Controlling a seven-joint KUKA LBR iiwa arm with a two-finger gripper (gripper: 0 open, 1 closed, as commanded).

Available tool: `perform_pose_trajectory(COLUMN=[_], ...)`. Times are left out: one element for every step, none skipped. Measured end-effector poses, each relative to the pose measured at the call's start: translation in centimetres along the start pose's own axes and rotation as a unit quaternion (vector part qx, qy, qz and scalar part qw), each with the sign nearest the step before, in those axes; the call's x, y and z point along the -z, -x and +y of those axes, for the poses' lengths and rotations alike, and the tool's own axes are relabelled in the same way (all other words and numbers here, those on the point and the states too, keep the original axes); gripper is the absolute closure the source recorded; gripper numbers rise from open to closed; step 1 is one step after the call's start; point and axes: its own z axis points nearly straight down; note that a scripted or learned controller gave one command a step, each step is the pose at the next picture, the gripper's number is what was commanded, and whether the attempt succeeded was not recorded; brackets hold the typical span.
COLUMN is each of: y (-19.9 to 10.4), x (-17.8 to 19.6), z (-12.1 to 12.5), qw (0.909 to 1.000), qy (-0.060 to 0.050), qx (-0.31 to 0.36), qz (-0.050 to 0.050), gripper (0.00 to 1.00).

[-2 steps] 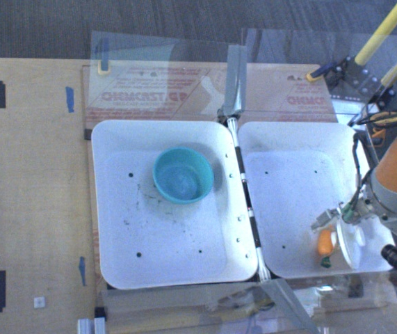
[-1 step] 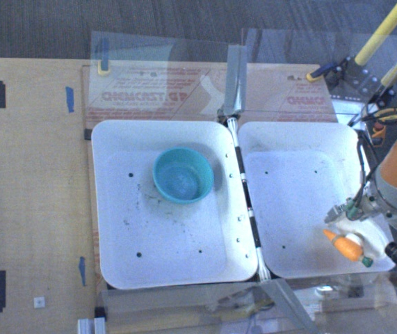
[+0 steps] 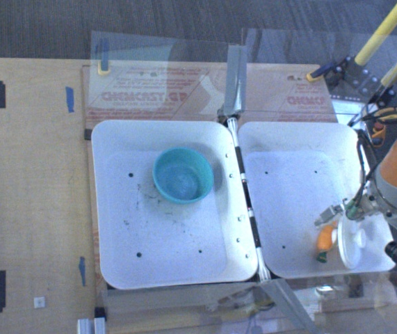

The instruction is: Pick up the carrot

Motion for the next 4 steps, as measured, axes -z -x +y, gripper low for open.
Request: perform_pose_trajectory(y=[-1.1,-1.0,-1.0,-0.8], x=[-1.8,-0.9,-0.9,0.0], z=[0.2,0.1,0.1,0.0], qw=[0.9974,0.9972,0.9972,0.997], qy=[-0.001,-0.002,-0.002,-0.001], qx=[-0.072,-0.075,-0.075,-0.077], qz=[-0.004,-0.002,-0.002,-0.003], gripper=[0.0,1.0,0.0,1.0])
